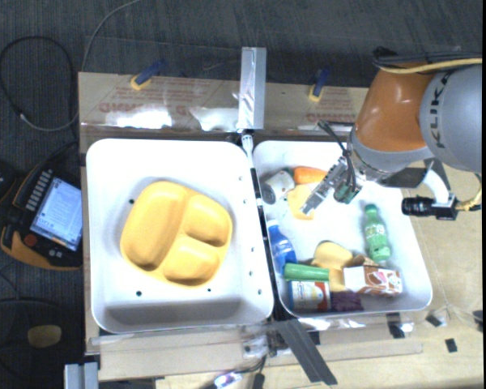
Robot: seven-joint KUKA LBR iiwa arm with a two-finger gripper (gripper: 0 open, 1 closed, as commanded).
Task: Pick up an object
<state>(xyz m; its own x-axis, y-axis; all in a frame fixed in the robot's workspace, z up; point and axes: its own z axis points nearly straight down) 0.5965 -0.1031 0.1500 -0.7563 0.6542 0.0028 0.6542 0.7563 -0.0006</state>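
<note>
Lumpy, glossy yellow form fills left bin; claw jaw state unclear.

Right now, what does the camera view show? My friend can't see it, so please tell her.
A grey and orange robot arm's gripper hangs over the right bin, which holds a green bottle, a blue bottle, a juice carton and other small things. A big yellow object lies in the left bin.

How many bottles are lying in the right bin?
2. A green bottle lies near the right wall of the right bin; a blue bottle lies along its left wall. Others may be hidden in the clutter.
</note>
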